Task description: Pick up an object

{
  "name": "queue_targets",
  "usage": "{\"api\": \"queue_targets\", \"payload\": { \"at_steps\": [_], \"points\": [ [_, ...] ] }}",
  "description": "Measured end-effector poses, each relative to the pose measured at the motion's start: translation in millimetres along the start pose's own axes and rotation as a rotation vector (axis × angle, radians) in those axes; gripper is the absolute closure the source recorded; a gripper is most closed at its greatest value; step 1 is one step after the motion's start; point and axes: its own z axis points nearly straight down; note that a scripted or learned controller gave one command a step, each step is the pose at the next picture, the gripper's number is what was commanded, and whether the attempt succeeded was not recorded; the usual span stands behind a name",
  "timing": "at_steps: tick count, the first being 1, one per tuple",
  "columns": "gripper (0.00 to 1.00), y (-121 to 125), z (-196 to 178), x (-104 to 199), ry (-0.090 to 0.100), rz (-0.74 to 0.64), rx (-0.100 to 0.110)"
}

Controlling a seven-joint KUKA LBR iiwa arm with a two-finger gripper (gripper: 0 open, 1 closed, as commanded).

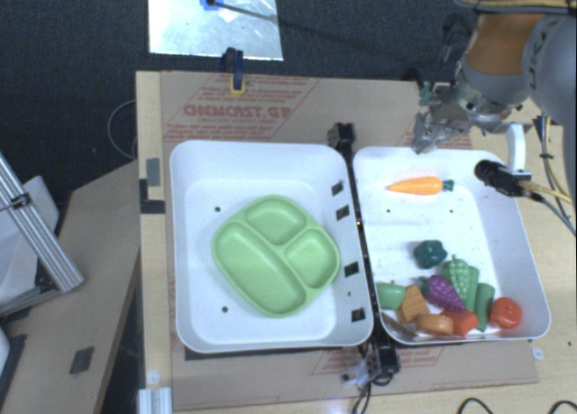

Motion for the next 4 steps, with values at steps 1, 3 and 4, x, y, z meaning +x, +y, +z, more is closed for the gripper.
{"api": "queue_targets", "payload": {
  "at_steps": [1,3,4],
  "points": [
    [1.0,-1.6,10.3,7.7,-0.001,0.001,0.001],
    [1.0,-5.8,-4.2,-3.7,-0.001,0.007,-0.001],
    [1.0,-7.3,-4.4,-0.3,-0.001,0.004,0.0]
  ]
}}
